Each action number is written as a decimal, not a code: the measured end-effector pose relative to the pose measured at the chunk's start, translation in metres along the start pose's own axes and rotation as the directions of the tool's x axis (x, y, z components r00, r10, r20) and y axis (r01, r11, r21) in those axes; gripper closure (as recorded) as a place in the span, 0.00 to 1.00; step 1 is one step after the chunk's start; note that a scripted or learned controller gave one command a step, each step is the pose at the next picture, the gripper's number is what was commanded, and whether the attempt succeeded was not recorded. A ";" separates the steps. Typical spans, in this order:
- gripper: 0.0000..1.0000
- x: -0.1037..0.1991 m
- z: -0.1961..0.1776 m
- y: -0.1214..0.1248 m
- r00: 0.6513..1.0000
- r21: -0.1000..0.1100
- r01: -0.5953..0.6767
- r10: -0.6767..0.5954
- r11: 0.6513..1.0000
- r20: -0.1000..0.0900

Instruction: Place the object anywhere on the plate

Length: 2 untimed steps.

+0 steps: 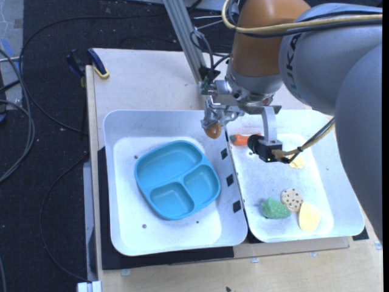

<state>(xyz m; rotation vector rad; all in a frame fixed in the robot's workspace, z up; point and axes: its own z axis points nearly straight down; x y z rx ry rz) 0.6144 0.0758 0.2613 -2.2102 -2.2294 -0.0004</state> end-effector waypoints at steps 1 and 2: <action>1.00 0.052 0.023 -0.012 1.000 0.002 -0.001 0.001 1.000 0.000; 0.00 0.048 0.022 -0.011 1.000 -0.001 -0.007 0.007 1.000 0.002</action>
